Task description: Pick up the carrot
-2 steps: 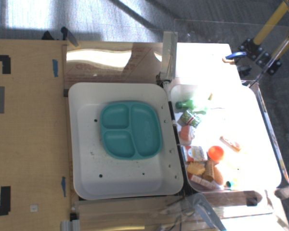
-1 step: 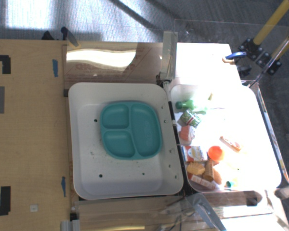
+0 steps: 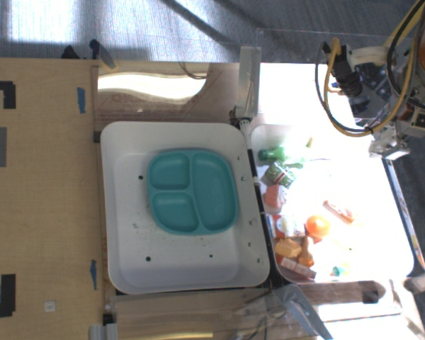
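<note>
Camera view: grey arm with yellow cabling sits at the top right, above the far corner of the right shallow white bin point(image 3: 382, 190). The gripper point(image 3: 382, 146) looks like it hangs at that bin's right rim, well apart from the toys. Glare washes it out, so I cannot tell how far open it is or whether it has anything in it; nothing reads as held.

Carrot: best guess is the slim orange-pink stick point(image 3: 338, 212) lying flat and angled, right of the round orange ball point(image 3: 316, 225), near it but apart. Low confidence, the bin is badly overexposed.

Step in hand, as I judge it: approach, nothing gripped yet. To do it well, come down over the stick's middle with the jaws set across its short axis, clear of the ball. The bare floor on its right side gives room for one finger.

Containers:
- Left shallow white bin point(image 3: 120, 190) holds a teal three-compartment plastic plate point(image 3: 193, 191), compartments bare.
- Right bin holds the clutter along its left wall: green bottle-like toy point(image 3: 272, 154), green-and-white packet point(image 3: 280, 174), reddish piece point(image 3: 272, 197), tan block point(image 3: 289, 247), plus the ball and the stick.
</note>
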Controlling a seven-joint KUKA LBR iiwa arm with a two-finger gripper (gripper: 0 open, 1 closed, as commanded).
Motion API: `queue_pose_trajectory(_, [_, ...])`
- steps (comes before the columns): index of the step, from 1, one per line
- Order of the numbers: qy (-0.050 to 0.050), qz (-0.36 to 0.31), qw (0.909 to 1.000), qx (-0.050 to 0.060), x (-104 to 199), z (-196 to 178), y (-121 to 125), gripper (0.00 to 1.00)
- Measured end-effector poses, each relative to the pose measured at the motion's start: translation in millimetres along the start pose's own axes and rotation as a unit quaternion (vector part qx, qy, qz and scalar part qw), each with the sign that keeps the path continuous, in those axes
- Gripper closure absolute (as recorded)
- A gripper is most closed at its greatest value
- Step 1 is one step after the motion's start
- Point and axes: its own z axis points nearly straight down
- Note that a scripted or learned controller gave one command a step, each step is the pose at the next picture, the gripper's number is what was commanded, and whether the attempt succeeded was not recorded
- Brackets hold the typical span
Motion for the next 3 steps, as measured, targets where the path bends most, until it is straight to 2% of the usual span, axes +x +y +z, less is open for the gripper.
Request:
queue_pose_trajectory(1, [0.009, 0.012, 0.9999, -0.003, 17, -96, 84, 1.0])
queue_pose_trajectory(2, [0.0, -0.028, 0.9996, -0.002, 14, 206, 107, 1.0])
queue_pose_trajectory(3, [0.008, -0.027, 0.9996, -0.002, 5, 138, 111, 1.0])
